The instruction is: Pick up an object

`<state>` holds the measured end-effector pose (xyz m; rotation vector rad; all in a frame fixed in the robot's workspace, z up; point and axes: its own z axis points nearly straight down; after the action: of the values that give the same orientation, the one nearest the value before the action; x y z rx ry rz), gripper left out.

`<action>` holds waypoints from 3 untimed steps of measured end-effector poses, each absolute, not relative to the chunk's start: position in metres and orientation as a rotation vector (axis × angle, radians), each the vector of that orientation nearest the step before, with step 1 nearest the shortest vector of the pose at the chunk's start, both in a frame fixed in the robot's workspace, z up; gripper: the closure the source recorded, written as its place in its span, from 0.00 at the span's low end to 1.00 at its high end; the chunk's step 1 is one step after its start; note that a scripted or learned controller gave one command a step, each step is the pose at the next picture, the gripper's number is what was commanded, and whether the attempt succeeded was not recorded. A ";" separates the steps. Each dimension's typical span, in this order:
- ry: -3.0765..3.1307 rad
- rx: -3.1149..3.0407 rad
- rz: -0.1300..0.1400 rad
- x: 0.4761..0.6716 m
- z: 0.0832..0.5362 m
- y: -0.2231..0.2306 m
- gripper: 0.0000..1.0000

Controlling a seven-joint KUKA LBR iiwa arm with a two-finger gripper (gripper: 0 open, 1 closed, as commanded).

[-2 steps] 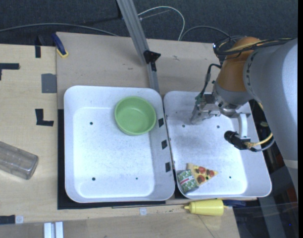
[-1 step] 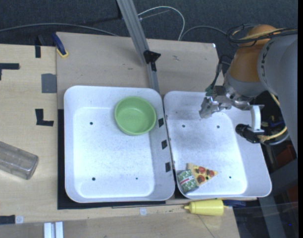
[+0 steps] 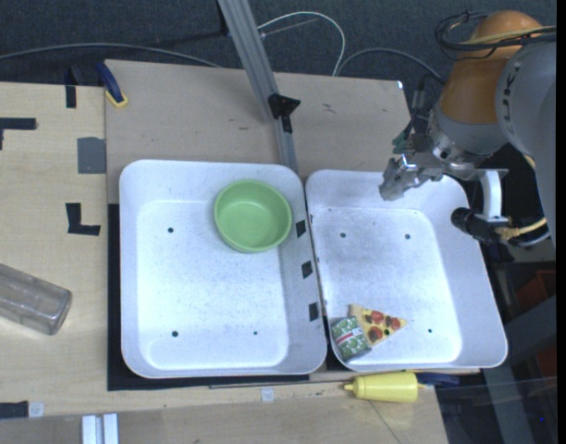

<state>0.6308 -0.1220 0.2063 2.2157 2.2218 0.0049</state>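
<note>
1. Gripper (image 3: 395, 185) hangs over the far rim of the right bin (image 3: 468, 276), near its back corner. Nothing visible between the fingers; how wide they stand, cannot tell.
2. Pizza slice (image 3: 378, 323) lies at the near edge of the right bin, touching a green packet (image 3: 349, 337) on its left.
3. Green bowl (image 3: 252, 215) sits upright in the left bin (image 3: 153, 276), far side.
4. Yellow bottle (image 3: 387, 388) lies on the bench just outside the right bin's near rim.
</note>
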 end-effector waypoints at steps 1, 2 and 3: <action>2.224 2.220 0.000 0.631 0.215 -0.121 1.00; 2.229 2.218 0.000 0.610 0.225 -0.078 1.00; 2.230 2.218 0.000 0.581 0.235 -0.035 1.00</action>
<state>0.5810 -0.0347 0.2350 2.2178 2.2296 -0.0002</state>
